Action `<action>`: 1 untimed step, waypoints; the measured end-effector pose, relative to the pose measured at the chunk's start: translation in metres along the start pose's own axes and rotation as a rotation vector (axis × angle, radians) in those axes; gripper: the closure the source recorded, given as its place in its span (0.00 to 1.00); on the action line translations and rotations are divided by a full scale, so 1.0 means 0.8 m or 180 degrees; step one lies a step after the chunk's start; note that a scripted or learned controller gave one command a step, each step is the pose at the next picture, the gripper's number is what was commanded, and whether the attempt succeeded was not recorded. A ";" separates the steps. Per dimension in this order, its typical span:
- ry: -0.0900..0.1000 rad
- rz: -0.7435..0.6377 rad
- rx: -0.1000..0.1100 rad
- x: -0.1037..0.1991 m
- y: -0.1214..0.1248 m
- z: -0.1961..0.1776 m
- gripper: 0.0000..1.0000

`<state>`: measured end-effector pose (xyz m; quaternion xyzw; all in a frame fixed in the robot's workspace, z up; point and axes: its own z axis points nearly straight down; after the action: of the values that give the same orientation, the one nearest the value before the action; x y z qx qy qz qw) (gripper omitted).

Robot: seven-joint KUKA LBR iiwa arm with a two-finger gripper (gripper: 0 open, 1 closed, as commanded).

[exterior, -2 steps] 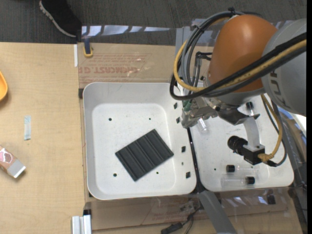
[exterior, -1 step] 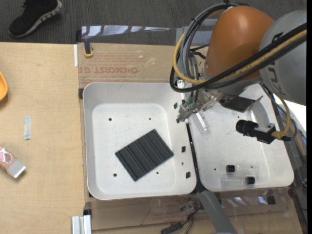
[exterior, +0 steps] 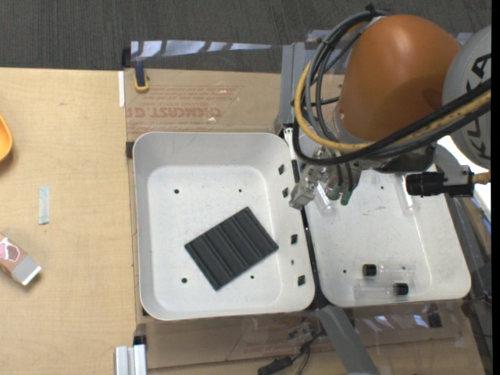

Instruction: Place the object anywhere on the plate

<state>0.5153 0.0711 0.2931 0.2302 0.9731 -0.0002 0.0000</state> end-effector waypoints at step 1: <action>-0.0002 -0.1440 -0.0003 0.002 -0.067 -0.011 1.00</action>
<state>0.4903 0.0240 0.3016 0.0061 1.0000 0.0002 0.0005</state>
